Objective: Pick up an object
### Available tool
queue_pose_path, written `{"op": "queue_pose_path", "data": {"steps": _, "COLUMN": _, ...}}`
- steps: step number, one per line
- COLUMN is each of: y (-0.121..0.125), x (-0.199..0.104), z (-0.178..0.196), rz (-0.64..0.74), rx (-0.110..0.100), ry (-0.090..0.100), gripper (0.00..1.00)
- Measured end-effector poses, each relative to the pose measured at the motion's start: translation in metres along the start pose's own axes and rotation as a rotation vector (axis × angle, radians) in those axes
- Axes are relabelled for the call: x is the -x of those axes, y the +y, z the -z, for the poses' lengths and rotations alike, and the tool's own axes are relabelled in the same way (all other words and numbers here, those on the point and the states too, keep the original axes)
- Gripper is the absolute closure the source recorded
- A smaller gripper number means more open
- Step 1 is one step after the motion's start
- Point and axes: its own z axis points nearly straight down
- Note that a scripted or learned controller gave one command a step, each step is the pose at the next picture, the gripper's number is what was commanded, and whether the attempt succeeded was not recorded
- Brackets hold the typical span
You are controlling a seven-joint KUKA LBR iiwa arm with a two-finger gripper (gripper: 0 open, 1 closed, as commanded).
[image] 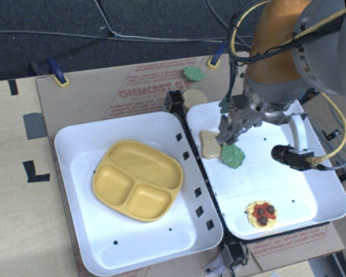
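Cardboard bench (87, 103), two white bins; arm over right bin (305, 210)
Gripper (229, 136) just above green piece (233, 156); grip state unclear; beige piece (209, 143) beside it; yellow tray (138, 179) well left

Left bin (82, 203): yellow divided tray (138, 179) takes up the middle; bare white strips along the near wall and left wall.
Divider between the 2 bins: black clips (199, 193) spaced along it, a black bracket (175, 101) at its far end.
Right bin (329, 196), far-left part: crowded by the gripper (228, 132), a green piece (233, 156) and a beige piece (210, 144) just beside the divider.
Right bin, right side: black cylinder (289, 156) and cables (333, 146) hang over the floor.
Right bin, near edge: small pizza-like toy (261, 213); bare floor to its left and right.
Right bin, centre: open white floor between green piece and toy.
Beyond the bins: green item (193, 73) on cardboard (125, 90).
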Motion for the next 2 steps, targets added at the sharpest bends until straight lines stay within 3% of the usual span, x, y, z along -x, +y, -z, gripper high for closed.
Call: {"op": "queue_pose_path", "data": {"steps": 2, "y": 0.029, "x": -0.096, "z": -0.01, "rz": -0.001, "rx": 0.0, "ry": 0.0, "gripper": 1.0}}
